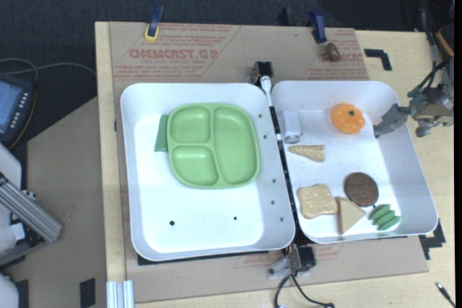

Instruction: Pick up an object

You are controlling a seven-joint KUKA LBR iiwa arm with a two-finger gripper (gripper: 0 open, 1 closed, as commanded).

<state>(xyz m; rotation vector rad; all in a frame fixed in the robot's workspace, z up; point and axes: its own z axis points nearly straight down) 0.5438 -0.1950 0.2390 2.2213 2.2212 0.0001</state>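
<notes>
**Gripper at the right bin's edge, nothing held**

Hovering at the far right side of the right bin (404, 119), the gripper (393, 119) sits over the bin's rim with nothing visible between its fingers. Whether those fingers are spread or closed I cannot tell; a grey tip juts left toward the bin, but the rest is too small and blurred to read.

The nearest candidate is the orange (348, 118), lying to the left of the gripper at about the same depth in the view, near but clearly apart from it. It is round, so it has no long axis to align with; any approach angle should serve equally. Reaching it would likely call for a short move left and then down.

The other pieces lie farther off, toward the near side of the bin. A cracker (307, 152) sits left of centre, its long axis running roughly left to right. A brown disc (361, 188) lies below the orange, with toast (317, 200) to its left, a pale wedge (349, 216) just beside the toast, and a green pod (384, 216) near the bin's lower right corner. A small clear cup (291, 126) rests by the bin's left wall.

In the left bin (137, 155) lies a green tray (214, 144), well apart from the gripper.

With only one arm, the pick has not begun; the flat pieces would probably be harder to grasp than the orange.
</notes>
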